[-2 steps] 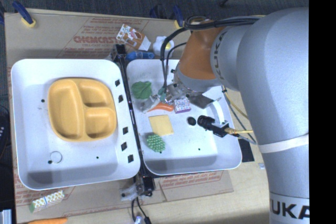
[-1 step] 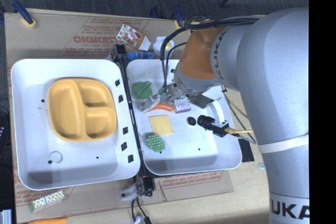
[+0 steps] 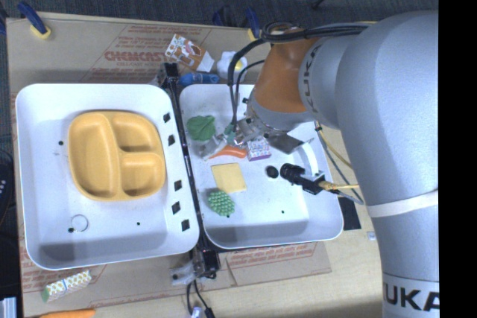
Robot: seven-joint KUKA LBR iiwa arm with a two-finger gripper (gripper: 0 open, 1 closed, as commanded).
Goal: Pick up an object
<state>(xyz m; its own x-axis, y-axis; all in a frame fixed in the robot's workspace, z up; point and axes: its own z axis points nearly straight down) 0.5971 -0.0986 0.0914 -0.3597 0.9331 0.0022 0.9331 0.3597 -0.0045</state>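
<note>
Your grey arm covers much of the right bin. The yellow divided tray lies alone in the left bin. The gripper is low among a green leaf toy, orange carrot and purple block; I cannot tell its grip. Crowding may cause a slip or wrong catch.

Yellow divided tray in left bin
</note>
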